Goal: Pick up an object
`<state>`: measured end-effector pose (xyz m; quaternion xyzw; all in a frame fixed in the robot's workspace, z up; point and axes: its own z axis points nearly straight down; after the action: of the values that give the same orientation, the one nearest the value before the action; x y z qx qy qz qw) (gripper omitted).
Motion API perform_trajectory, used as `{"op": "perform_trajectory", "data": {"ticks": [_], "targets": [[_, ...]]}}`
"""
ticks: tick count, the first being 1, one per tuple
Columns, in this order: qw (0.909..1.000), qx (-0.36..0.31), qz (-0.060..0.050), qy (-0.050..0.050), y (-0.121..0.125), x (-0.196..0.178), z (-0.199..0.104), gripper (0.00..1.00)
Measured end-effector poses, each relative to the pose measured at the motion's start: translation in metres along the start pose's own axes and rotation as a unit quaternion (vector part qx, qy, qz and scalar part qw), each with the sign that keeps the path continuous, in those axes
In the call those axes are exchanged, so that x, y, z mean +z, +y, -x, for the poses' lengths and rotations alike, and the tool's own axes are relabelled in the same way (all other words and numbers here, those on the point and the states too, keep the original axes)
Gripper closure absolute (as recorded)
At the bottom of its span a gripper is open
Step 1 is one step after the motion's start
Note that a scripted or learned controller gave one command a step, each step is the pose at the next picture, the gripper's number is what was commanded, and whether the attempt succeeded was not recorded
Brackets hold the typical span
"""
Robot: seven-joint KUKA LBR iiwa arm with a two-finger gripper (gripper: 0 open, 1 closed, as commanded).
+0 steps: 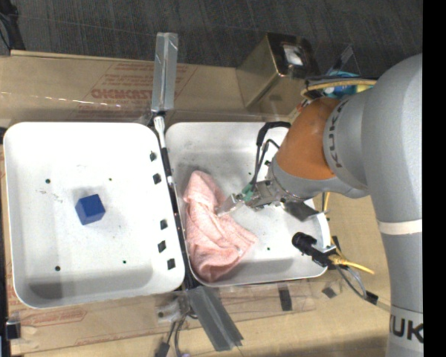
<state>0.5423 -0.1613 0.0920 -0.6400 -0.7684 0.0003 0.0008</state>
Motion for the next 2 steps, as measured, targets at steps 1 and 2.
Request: {"op": "perform_trajectory", "data": {"ticks": [1, 2], "targets": [[0.9962, -0.087, 0.001, -0.001, 0.074, -0.001, -0.024, 0.00], [0.9960, -0.090, 0.001, 0.000, 0.075, -0.011, -0.025, 1.00]]}}
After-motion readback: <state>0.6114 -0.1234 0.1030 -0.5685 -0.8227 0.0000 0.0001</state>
